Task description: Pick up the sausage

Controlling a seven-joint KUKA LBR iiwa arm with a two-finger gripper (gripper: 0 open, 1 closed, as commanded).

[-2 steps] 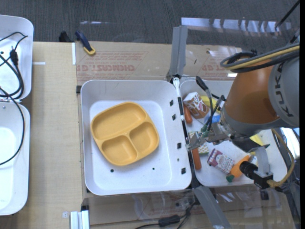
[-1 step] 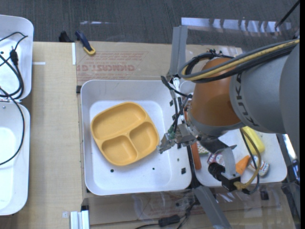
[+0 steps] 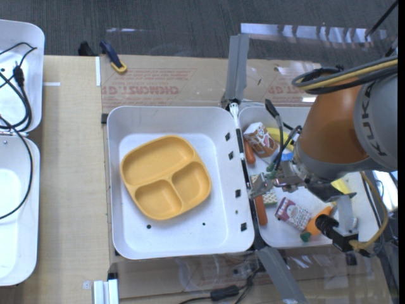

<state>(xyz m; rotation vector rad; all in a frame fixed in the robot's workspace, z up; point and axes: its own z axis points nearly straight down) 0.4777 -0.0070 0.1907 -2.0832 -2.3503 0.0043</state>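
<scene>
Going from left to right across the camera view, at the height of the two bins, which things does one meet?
Yellow divided plate in the left bin → orange sausage at the right bin's left edge → red-and-white packet → the arm's orange band.

Grey arm [image 3: 380, 116], orange band [image 3: 332, 128], black cables [image 3: 342, 75]
</scene>
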